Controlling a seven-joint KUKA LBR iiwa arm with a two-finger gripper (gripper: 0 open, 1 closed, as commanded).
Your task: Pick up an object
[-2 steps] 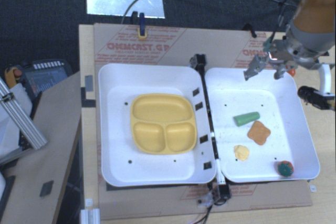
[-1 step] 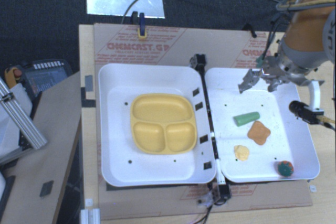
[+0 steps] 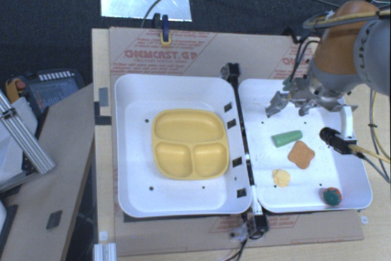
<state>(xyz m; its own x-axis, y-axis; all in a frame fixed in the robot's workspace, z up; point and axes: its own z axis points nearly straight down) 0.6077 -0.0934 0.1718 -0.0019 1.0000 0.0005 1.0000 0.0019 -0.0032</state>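
Presently we note the counter (image 3: 104,150), with a brown board on it carrying two white bins side by side. We record the left bin (image 3: 131,101) as holding a yellow tray (image 3: 187,143) with three compartments, lying flat near the bin's middle.

We find the right bin (image 3: 259,95) touching the left along a dark centre strip. Over its upper right part hangs the arm (image 3: 372,55), grey with an orange band, reaching in from the right. The tool (image 3: 292,103) sits above the bin's upper middle, its metal parts splayed toward the left; we cannot tell how far it is open, and we see nothing caught in it. A black piece (image 3: 335,139) projects below the wrist at the bin's right side.

Four small objects lie on the right bin's floor, all apart from the tool. We note a green block (image 3: 287,138) just below the tool, lying roughly level. An orange piece (image 3: 301,154) lies just beside it, lower and to the right. A pale yellow piece (image 3: 281,178) rests lower still, toward the front of the bin. A small round ball (image 3: 332,195), teal with red, sits near the bin's front right corner, well apart from the tool.
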